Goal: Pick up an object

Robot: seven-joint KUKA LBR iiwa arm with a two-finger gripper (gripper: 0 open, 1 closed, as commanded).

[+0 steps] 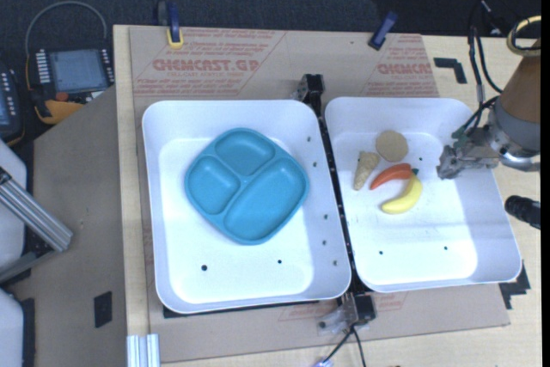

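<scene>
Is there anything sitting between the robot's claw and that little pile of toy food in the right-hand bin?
Nothing visible does. The end effector sits at the right bin's right side, with bare white floor between it and the nearest items, the banana and carrot.

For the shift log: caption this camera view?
Gripper hovers right of banana, carrot in right bin; blue plate in left bin.

Red print "CHEMCAST GP" on the board [215,56] beyond the left bin [159,185], well left of the jaws; repeat print at right unreadable.
</scene>
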